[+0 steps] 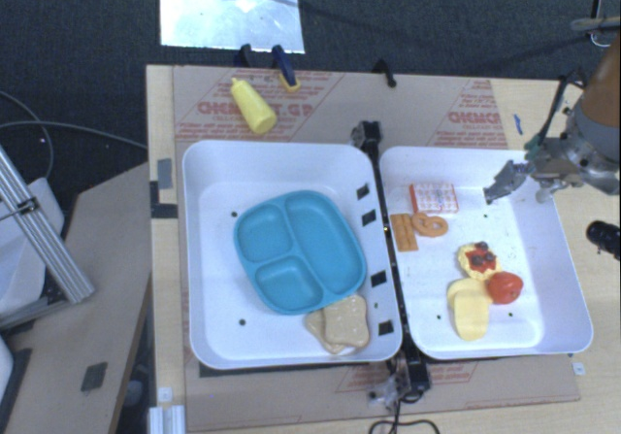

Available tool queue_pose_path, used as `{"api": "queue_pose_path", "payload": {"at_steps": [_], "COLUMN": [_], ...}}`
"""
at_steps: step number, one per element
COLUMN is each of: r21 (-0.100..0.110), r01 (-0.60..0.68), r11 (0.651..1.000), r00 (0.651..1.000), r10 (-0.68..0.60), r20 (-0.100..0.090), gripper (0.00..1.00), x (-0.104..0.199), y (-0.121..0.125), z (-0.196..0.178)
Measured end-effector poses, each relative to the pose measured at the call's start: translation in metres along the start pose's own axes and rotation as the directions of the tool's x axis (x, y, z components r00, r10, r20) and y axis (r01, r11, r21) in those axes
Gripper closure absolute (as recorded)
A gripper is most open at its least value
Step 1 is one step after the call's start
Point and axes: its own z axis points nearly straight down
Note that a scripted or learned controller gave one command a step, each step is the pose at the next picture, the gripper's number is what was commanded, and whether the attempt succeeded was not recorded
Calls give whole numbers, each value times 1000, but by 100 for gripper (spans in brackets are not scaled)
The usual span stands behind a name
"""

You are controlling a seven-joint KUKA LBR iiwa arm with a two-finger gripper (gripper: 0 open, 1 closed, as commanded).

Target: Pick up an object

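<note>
Beige bread slice, glossy blue compartment plate, metal tool

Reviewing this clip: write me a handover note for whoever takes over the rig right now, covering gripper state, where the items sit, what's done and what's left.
Gripper: hovering over the upper right part of the right bin, nothing visibly held.
Right bin holds: a red-and-white card, a pretzel, a brown cracker, a small pastry with dark topping, a tomato and a yellow block.
Left bin: blue divided plate and a bread slice.
Yellow bottle lies on the bench behind the bins.
Done: nothing picked. Left: descend, grasp one item, lift.
</note>
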Motion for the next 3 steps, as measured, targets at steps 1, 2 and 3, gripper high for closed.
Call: {"api": "queue_pose_path", "payload": {"at_steps": [1, 2, 3], "r21": [7, 6, -6], "r01": [-7, -5, -4], "r11": [1000, 1000, 1000], "r00": [1000, 1000, 1000], "r10": [7, 5, 4], "r20": [-1, -2, 2], "gripper": [0, 0, 0], "x": [-22, -44, -44], "y": [-78, -81, -88], "z": [24, 137, 153]}}
